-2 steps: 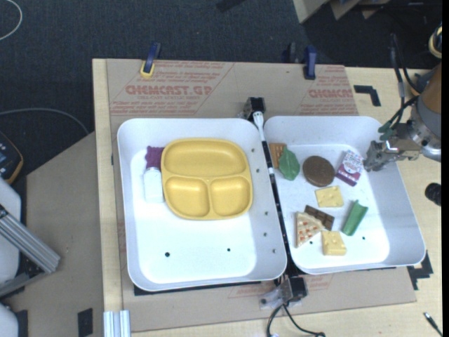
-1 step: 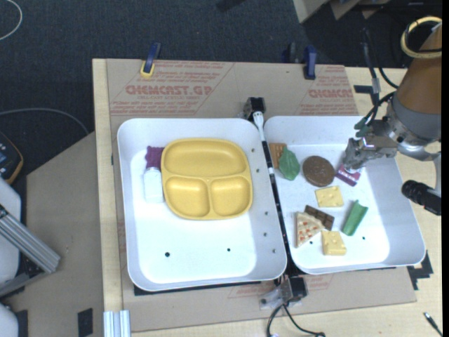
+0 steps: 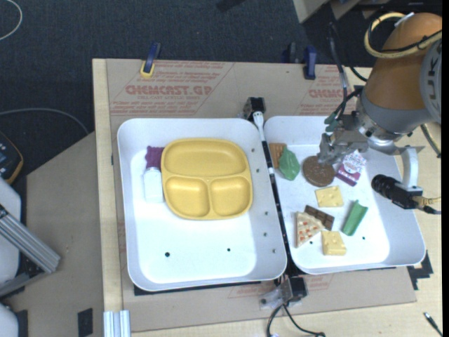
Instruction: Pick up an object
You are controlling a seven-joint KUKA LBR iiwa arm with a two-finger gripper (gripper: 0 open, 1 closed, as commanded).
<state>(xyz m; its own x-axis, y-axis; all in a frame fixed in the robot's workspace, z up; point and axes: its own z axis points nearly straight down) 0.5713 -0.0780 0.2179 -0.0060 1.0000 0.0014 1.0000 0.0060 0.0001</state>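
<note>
My gripper (image 3: 330, 155) hangs low over the upper middle of the right bin (image 3: 400, 255), just above a brown round cookie (image 3: 318, 172). Right of the cookie lies a clear purple-printed packet (image 3: 351, 166). A green leafy piece (image 3: 288, 164) and an orange-brown strip (image 3: 277, 152) lie near the bin's left wall. Lower down are a yellow cheese square (image 3: 330, 197), a green pickle-like stick (image 3: 354, 217), a pizza slice (image 3: 304, 228), a dark brown bar (image 3: 320, 217) and a yellow cheese wedge (image 3: 333, 243).
The left bin (image 3: 203, 262) holds a yellow divided plate (image 3: 206, 177), with a white bottle (image 3: 152, 184) and a purple item (image 3: 153, 156) beside its left edge. A black cylinder on the arm (image 3: 393, 191) sticks out over the right bin's right side.
</note>
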